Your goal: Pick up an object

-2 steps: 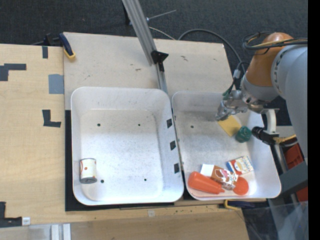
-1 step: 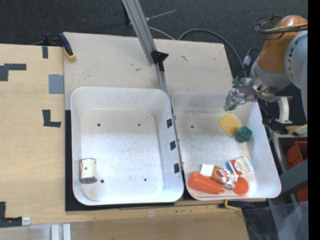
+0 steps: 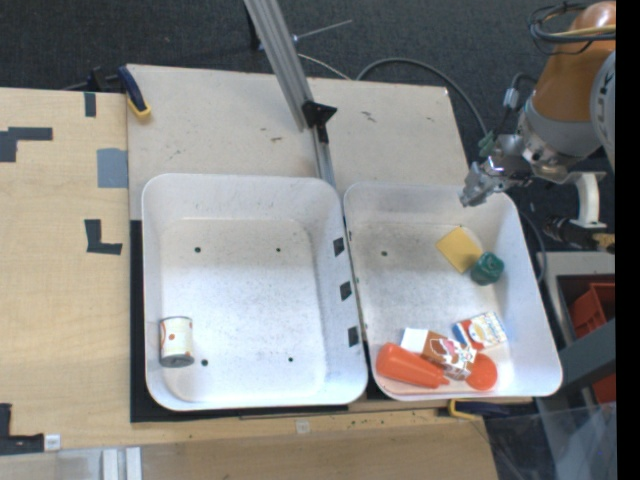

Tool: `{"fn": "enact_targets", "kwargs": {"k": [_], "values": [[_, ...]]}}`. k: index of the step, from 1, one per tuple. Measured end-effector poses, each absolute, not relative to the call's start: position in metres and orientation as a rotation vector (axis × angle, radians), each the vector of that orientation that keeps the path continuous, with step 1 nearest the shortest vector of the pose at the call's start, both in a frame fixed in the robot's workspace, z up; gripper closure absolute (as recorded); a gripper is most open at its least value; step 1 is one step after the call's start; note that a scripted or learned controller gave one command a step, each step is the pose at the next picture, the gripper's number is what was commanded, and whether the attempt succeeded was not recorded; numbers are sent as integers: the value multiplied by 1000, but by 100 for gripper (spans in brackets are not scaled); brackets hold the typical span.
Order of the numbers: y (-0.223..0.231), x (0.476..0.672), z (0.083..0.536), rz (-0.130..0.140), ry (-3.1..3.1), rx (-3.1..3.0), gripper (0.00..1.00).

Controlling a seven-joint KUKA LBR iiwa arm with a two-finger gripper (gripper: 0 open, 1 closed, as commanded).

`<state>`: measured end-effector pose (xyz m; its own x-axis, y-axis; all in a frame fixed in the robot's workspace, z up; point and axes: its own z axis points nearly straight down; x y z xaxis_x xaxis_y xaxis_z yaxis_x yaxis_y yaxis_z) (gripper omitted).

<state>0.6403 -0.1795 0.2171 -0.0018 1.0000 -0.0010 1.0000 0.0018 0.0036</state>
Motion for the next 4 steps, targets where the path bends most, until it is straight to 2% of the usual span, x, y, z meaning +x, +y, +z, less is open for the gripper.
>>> {"fn": "enact_targets", "kwargs": {"k": [3,4], "values": [[4,647,211,-2,2231,2216,100],[60,639,228,1,2232,2214,100]]}}
